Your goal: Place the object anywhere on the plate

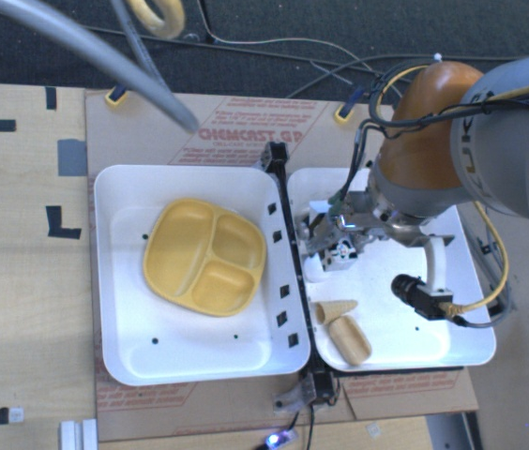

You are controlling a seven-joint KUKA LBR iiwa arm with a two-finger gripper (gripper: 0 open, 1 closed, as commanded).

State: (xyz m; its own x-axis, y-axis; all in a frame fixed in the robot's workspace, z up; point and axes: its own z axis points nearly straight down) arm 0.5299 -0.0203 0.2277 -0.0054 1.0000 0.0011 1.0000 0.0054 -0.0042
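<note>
A yellow plate (206, 256) with three compartments lies in the left bin (124, 336). In the right bin (471, 345), near its front left, lie two tan pieces: a cone-like piece (335, 309) and a rounded bread-like piece (350, 339) just in front of it. My gripper (332, 242) is low over the right bin's left side, close to the divider and behind the tan pieces. The arm's orange band (429, 125) and grey wrist rise above it and hide the bin's back.
A black divider rail (288, 251) runs between the two bins. A black cable fitting (421, 295) with a yellow cable hangs over the right bin's middle. Grey poles cross the upper left. Cardboard lies under the bins.
</note>
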